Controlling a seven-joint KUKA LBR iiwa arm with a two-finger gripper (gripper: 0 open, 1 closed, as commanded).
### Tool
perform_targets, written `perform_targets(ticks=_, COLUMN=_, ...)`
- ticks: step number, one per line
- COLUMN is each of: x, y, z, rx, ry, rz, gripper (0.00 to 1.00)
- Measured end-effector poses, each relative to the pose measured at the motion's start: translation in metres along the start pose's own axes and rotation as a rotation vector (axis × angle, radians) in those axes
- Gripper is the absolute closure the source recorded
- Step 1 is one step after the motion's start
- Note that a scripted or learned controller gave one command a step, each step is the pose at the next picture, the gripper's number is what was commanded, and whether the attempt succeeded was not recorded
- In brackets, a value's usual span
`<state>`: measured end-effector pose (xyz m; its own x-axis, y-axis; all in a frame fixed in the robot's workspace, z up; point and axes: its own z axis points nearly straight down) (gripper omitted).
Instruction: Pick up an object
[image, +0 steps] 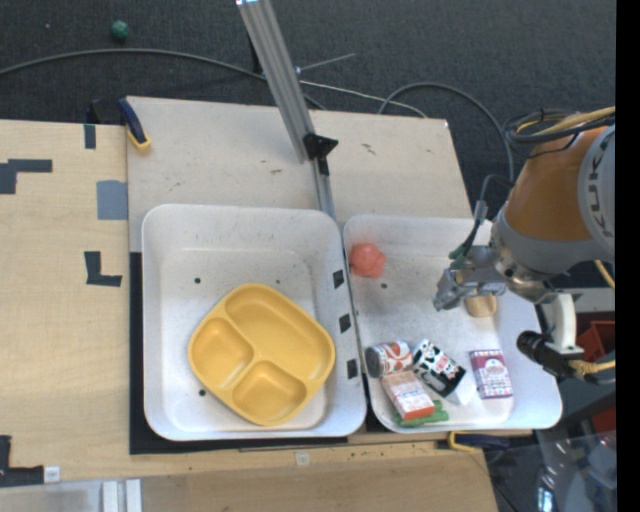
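Observation:
In the right bin (400, 235) my gripper (455, 292) hangs low over the bin's middle right, reaching in from the right. Just right of it lies a small tan object (482, 305), partly hidden by the arm. A pinkish-red ball (367, 260) rests near the bin's upper left. Along the front lie a small can (390, 357), a black-and-white cow-patterned object (438, 367), a red-and-white box (409, 396) on something green, and a pink carton (490, 374).
The left bin (170, 235) holds a yellow divided tray (262, 352). A metal pole (290, 90) slants down to the bins' shared rear edge. Cables run across the dark floor behind the bench.

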<state>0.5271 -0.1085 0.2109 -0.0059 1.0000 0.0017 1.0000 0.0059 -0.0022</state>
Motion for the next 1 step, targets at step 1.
perform_targets(ticks=1, x=0.0616, y=0.0080, z=-0.0082, rx=-0.001, ry=0.001, rz=-0.002, gripper=1.00)
